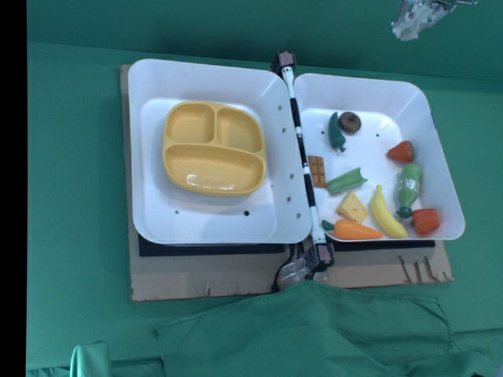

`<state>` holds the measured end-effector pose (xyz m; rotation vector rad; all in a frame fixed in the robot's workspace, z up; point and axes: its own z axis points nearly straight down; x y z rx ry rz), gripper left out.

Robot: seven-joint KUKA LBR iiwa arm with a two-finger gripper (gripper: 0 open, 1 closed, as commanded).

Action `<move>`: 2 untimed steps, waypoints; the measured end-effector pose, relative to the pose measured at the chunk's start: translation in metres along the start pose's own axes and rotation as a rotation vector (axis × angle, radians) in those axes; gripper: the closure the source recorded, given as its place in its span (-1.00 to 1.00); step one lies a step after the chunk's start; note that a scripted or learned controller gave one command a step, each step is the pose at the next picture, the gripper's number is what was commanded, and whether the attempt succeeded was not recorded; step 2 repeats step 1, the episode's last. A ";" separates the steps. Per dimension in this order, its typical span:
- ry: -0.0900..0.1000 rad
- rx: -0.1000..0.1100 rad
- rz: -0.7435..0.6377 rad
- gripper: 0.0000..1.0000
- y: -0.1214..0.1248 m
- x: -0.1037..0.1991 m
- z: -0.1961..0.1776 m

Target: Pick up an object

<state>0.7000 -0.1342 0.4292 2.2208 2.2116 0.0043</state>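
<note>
**Gripper high at the top right, toys lying in the right bin**

Camera view: The gripper (410,23) hangs near the picture's top right corner, above the green backdrop and well apart from both bins. It is small and pale here, and I cannot tell how its jaws stand; nothing shows between them.

The left bin (149,203) holds a yellow plate (213,148) with three compartments, lying in the bin's middle, nearer its far edge.

The right bin (424,104) holds the toys. Near its far left part a dark green pepper (336,133) touches a brown doughnut (350,122). Against the left wall lies a waffle (317,170), with a green pod (346,181) just beside it. At the near edge lie a carrot (355,229), a cheese wedge (353,207) and a banana (386,213). Along the right wall are a strawberry (402,152), a green bottle (407,188) and, in the near right corner, a tomato (425,221).

Both bins rest on a cardboard sheet (204,277); green cloth (314,332) lies crumpled at its near edge.
</note>
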 end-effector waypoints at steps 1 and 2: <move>0.000 -0.001 -0.001 1.00 0.000 0.001 -0.018; 0.000 -0.001 -0.001 1.00 0.000 0.001 -0.018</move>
